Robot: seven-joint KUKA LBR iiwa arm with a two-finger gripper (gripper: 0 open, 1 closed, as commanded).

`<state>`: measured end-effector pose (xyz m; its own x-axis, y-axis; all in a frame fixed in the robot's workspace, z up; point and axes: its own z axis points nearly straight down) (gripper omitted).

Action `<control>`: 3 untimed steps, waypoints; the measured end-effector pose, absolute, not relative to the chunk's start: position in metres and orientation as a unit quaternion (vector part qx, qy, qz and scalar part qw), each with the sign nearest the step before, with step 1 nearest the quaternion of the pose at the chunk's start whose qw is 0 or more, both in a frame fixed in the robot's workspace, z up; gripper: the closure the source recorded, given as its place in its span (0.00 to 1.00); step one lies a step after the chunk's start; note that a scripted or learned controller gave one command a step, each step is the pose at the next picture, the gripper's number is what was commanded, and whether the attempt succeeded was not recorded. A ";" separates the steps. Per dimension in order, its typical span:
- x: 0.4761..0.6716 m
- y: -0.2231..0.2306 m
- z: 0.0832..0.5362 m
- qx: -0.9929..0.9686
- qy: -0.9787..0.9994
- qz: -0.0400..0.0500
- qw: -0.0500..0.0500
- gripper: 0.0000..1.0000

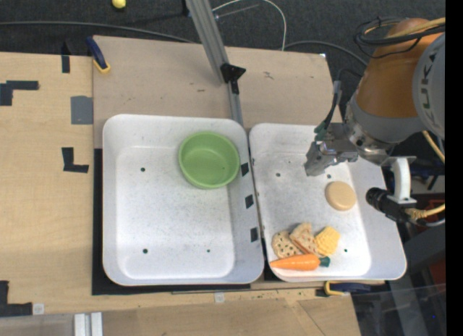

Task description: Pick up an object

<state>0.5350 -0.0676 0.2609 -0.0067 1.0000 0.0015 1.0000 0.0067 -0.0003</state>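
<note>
My gripper [319, 164] hangs over the upper middle of the right bin [286, 146], with the grey and orange arm reaching in from the right. A tan round bun-like piece [340, 195] lies just below and right of it, apart from the fingers. Near the front of that bin lie two waffle-patterned crackers [294, 242], a yellow corn piece [327, 240] and an orange carrot [296, 262]. A green bowl [209, 158] sits at the upper right of the left bin [145, 204]. I see nothing between the fingers.
A grey metal pole [210, 27] slants down to the ridge between the bins. Cables loop behind the right bin. A yellow ball [119, 1] lies on the dark floor far back. A black and white fixture [394, 190] sits at the right bin's edge.
</note>
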 end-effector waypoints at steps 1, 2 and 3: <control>0.560 -0.017 0.248 -0.705 -0.709 0.000 0.001 1.00; 0.571 0.042 0.235 -0.705 -0.710 0.001 0.001 1.00; 0.588 0.089 0.221 -0.705 -0.709 0.001 0.001 1.00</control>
